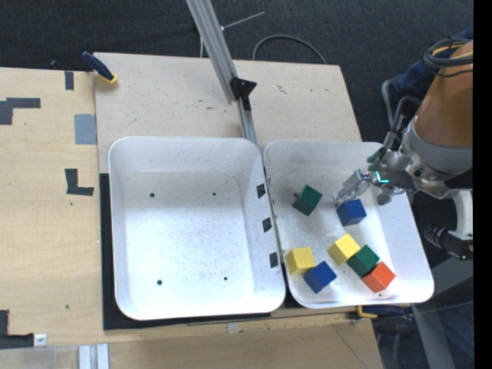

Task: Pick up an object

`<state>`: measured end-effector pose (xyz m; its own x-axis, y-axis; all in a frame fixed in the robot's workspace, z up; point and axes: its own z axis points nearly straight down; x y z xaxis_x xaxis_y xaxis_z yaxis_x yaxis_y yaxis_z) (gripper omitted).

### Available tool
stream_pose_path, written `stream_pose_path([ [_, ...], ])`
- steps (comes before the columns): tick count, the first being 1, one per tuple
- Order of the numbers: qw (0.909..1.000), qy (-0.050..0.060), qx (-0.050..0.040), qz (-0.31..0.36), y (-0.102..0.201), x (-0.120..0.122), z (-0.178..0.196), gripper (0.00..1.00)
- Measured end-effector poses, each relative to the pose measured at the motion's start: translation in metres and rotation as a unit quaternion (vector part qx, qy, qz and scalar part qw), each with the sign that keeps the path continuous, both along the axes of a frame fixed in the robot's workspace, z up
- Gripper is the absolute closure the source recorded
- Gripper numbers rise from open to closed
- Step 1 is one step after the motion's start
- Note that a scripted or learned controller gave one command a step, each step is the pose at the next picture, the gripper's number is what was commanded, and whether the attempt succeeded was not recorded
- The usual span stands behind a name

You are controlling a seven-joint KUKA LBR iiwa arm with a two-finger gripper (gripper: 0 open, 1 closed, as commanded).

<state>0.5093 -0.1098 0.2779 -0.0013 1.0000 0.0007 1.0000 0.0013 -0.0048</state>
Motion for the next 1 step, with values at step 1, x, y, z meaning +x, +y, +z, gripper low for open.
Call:
stream_pose_path([
  [1, 1.0000, -0.002, -0.0004, 0.001, -0.0001, 0.0007, 0.0020, 0.00],
])
